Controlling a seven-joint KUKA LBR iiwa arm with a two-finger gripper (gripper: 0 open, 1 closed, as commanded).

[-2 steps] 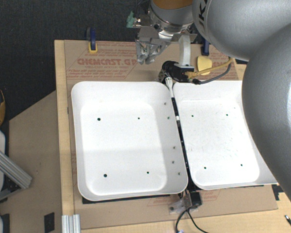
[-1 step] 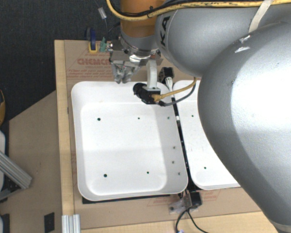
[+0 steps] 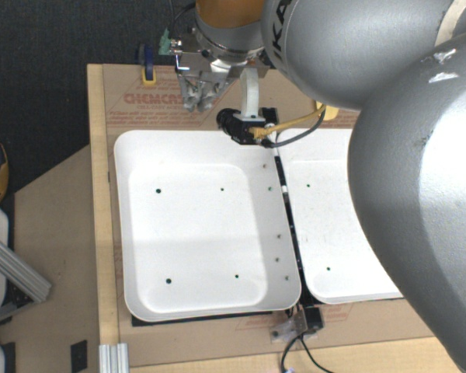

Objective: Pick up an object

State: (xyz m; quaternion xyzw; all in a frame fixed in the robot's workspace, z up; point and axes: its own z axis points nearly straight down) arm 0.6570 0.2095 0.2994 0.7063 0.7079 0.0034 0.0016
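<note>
**A:** Where was the end effector placed?

**B:** The end effector [image 3: 199, 97] of the grey arm with the orange band [image 3: 373, 45] was seen hanging over the brown cardboard-covered table [image 3: 105, 286]. It was just beyond the far rim of the left shallow white plastic bin [image 3: 119, 208], about midway along that rim. Whether it was open or closed could not be told, and nothing was seen held in it.

**A:** And where was the object to be picked up?

**B:** Its place could not be fixed. A few small dark dots [image 3: 158, 191] were marked on the left bin's floor, and these were judged to be part of the bin itself. The right shallow white plastic bin [image 3: 326, 208] was largely covered by the arm, so anything lying there was hidden.

**A:** Which relation was the coming move judged to turn on?

**B:** Both bins lay on the near side of the end effector and below it: the left bin straight toward the camera, the right bin toward the camera view's right. Any target was therefore judged to call for a move nearward and down. No long axis could be given for a thing whose place was not known.

**A:** Was anything else noted?

**B:** A small blue and yellow clamp [image 3: 147, 62] was noted at the table's far edge, to the view's left of the end effector and outside both bins. It was judged to be a fixture, not a target.
</note>
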